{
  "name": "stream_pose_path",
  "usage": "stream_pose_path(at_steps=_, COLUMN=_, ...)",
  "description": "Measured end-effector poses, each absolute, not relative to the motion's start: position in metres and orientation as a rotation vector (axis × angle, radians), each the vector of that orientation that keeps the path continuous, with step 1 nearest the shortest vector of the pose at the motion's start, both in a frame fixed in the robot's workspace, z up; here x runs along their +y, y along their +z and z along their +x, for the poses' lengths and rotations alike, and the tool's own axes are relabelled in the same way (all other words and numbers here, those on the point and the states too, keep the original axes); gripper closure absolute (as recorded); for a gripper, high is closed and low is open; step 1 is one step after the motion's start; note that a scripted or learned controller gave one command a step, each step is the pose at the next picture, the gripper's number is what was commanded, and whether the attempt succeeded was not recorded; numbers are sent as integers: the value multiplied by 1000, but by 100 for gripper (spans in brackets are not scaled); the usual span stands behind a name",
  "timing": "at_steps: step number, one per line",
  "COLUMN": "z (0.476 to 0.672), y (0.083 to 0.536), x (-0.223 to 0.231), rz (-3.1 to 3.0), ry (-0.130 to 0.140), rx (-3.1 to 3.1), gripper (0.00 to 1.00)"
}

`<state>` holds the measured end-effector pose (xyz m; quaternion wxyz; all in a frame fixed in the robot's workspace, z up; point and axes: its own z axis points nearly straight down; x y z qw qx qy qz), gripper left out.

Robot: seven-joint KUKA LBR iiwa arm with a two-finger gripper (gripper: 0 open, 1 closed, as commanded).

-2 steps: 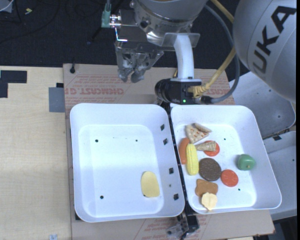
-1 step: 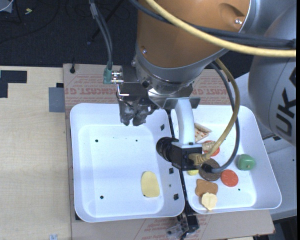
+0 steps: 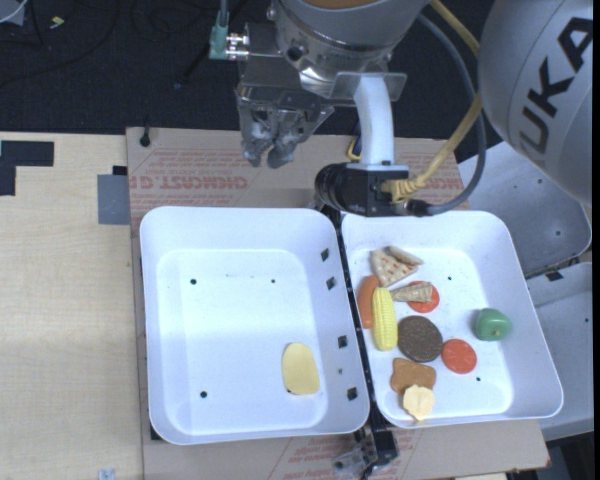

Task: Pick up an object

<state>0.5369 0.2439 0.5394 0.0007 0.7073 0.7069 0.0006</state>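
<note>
Yellow corn (image 3: 383, 318) lies in the right bin (image 3: 525, 298) among a brown disc (image 3: 419, 338), green fruit (image 3: 491, 324) and wedges; a pale piece (image 3: 300, 369) sits in the left bin (image 3: 170, 298). The claw (image 3: 272, 151) hangs narrow and empty above the cardboard-covered desk (image 3: 50, 298).

You're getting pretty even, bright overhead light here, so both white bins read cleanly. The left bin (image 3: 180, 268), below the gripper (image 3: 272, 146), has a brighter washed-out patch across its floor, close to blown out, with a softer grey shade along the wall nearest the gripper. The yellow piece (image 3: 300, 368) in it throws almost no shadow. The gripper itself looks a bit soft and smeary, fingertips hard to separate. Behind it the background drops to near black, cables barely showing. The arm's grey shell (image 3: 550, 78) to the gripper's right catches a dull sheen and looks soft too.
</note>
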Motion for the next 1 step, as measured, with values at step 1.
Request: stream_pose_path(at_steps=1, z=473, y=509, x=244, rz=2220, ry=-12, rx=2228, gripper=100)
